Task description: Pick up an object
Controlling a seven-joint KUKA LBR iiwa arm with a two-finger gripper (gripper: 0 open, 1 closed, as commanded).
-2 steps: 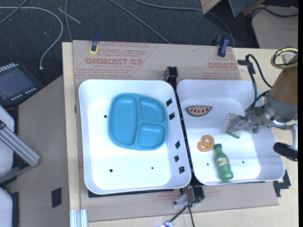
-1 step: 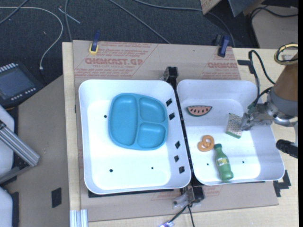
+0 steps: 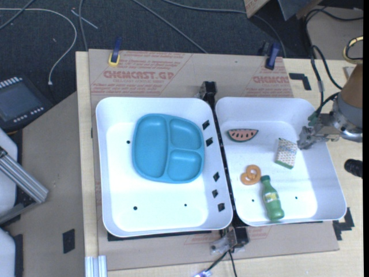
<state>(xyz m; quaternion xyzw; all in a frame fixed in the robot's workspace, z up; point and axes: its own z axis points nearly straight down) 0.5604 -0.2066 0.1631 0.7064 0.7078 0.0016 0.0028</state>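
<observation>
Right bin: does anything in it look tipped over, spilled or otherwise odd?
The green bottle lies on its side near the front of the right bin, not upright. The watermelon slice, pretzel and small patterned packet lie flat and apart. Nothing looks spilled or damaged.

green bottle [image 3: 272, 199], lying, right bin [image 3: 323, 209]

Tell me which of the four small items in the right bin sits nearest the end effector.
The small patterned square packet, just left of the end effector. The watermelon slice, pretzel and green bottle lie farther off.
</observation>
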